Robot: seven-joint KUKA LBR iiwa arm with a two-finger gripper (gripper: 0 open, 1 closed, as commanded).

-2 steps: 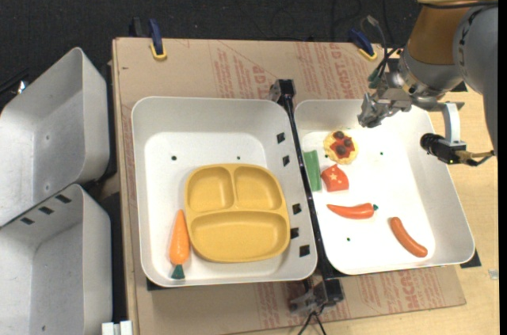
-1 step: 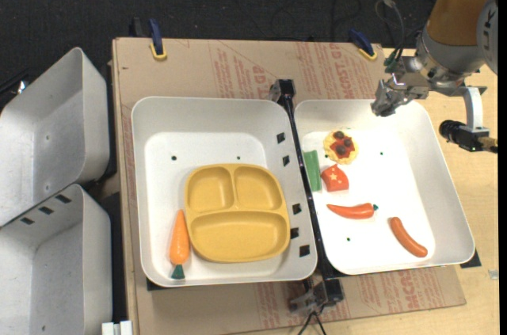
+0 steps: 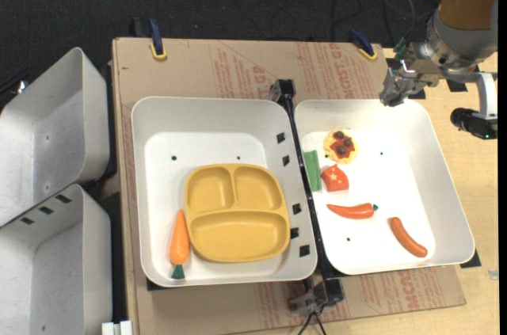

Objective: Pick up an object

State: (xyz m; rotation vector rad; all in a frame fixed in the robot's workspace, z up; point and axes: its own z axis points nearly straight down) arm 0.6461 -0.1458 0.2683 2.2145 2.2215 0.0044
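Note:
My gripper point(image 3: 394, 93) hangs above the far edge of the right bin point(image 3: 440, 167), with nothing seen between its fingers. In that bin lie a small round pizza-like piece point(image 3: 342, 145), a green stick point(image 3: 312, 170), a red strawberry-shaped piece point(image 3: 335, 178), a red chili pepper point(image 3: 351, 210) and an orange sausage point(image 3: 407, 237). The left bin point(image 3: 158, 167) holds a yellow divided plate point(image 3: 236, 213) and an orange carrot point(image 3: 180, 240) beside the plate's left side.
Both bins rest on a brown board point(image 3: 214, 64) with yellow clamps at its far corners. Spare white bins point(image 3: 47, 191) stand stacked at the left. Cables and a black floor lie beyond the board.

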